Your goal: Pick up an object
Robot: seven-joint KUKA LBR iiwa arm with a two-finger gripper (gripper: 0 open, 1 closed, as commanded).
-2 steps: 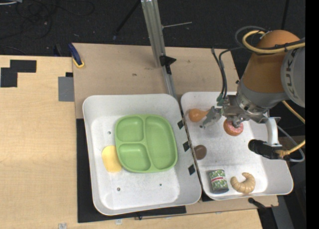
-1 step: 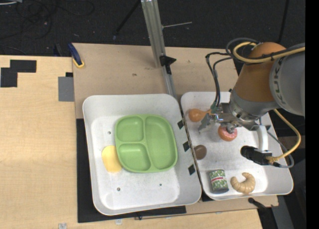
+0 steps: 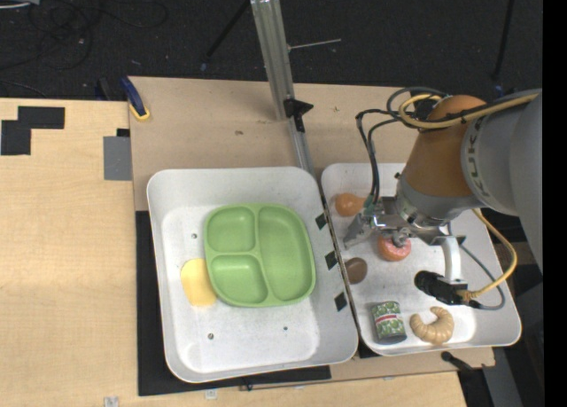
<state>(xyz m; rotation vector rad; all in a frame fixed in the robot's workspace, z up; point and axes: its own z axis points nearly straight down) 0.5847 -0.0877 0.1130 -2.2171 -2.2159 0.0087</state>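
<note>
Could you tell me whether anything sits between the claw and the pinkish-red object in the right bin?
Nothing visible does: the claw hangs right over the pinkish-red object. The orange piece and brown piece lie off to the sides.

You're looking at two shallow white plastic bins: the left bin [image 3: 177,325] carries a lime-green divided plate [image 3: 260,253] and a pale yellow oblong piece [image 3: 197,283]. In the right bin [image 3: 496,330] you have an orange rounded piece [image 3: 348,204], a pinkish-red round piece [image 3: 395,248], a brown egg-shaped piece [image 3: 355,269], a green-labelled can [image 3: 387,321] and a tan croissant [image 3: 434,324]. The grey arm [image 3: 496,157] shows its orange band [image 3: 434,161].
</note>
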